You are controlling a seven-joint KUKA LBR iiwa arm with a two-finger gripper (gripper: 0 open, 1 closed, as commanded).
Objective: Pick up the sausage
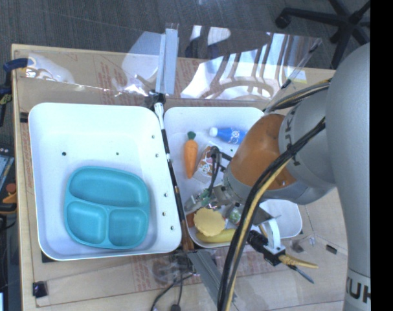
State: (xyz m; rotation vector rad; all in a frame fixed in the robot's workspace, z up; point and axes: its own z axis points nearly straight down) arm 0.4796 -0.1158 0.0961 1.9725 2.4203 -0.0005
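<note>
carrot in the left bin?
No. The carrot lies in the right bin; the left bin holds a teal divided tray.

Teal tray (107, 207), orange carrot (191, 155)

- The grey arm (351, 173) comes in from the right of the camera view as a thick curved column along that side.
- Its orange band (264, 154) sits above the wrist, facing up and to the left.
- The wrist bends down and to the left.
- Black and yellow cables (261, 199) run along the arm, across the band.
- The pincer (215, 196) points down below the band; its fingers are too cluttered to read.
</note>
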